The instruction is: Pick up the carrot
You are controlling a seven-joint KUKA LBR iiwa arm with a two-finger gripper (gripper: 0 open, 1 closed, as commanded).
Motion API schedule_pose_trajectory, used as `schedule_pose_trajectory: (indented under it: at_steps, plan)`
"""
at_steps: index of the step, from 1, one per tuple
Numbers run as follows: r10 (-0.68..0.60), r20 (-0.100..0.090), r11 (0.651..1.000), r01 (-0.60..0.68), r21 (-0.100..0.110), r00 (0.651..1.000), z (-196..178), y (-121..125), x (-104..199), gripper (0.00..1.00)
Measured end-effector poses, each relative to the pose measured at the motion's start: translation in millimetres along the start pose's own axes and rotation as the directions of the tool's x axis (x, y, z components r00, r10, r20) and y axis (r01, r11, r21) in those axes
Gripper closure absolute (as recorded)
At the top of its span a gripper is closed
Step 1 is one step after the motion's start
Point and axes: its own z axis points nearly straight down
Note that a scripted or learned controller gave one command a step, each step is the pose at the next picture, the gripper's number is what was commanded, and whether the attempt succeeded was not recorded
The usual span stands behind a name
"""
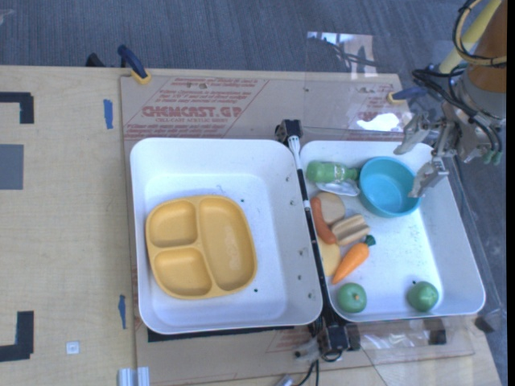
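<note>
- I see an orange carrot (352,261) with a green tip.
- Both bins (273,163) are plain white.
- The divided tray (200,246) is yellow.
- The bowl (387,186) is light blue.
- Two green round fruits (351,297) lie low in the right bin.
- My hand (428,161) is grey metal.
- The counter (64,175) is pale tan, with red print on its cardboard sheet.

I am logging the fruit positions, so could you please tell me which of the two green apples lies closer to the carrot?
The left green apple, just below the carrot; the other sits near the bin's right corner.
</note>
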Motion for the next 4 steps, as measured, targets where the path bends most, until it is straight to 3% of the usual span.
schedule_pose_trajectory:
  at_steps: [1,2,3,4]
  plan:
    - [0.130,-0.007,0.991,-0.130,-0.002,0.991,70,57,41,0.00]
    - [0.066,0.002,0.998,-0.066,0.000,0.998,151,67,80,0.00]
    - [0.064,0.009,0.998,-0.064,0.000,0.998,140,68,78,1.00]
    - [0.064,0.008,0.998,-0.064,0.000,0.998,141,68,79,0.00]
